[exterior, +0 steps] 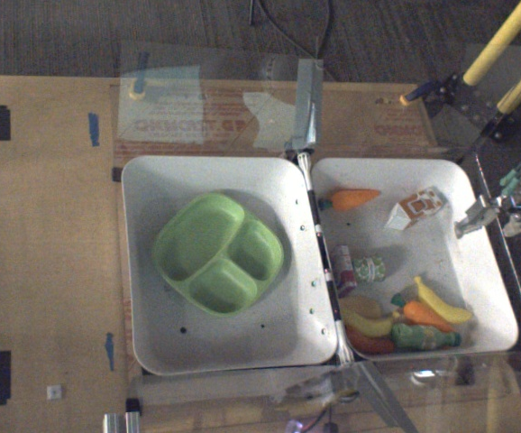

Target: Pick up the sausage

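The sausage [370, 342], probably the dark red piece, lies in the right bin [489, 296] at its near left corner, under a yellow banana-like piece [367, 321]. Further right along that near wall lie a green item [423, 336], a small carrot [427, 315] and a banana [441, 302]. The gripper [484, 216] hovers at the right bin's right wall; whether it is apart or together cannot be made out. The left bin [152, 332] holds a green divided plate [218, 253].

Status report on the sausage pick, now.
Gripper over right bin's right edge, nothing held. Sausage at the bin's near-left corner, untouched. Yellow banana piece lies against it, green bottle beside.
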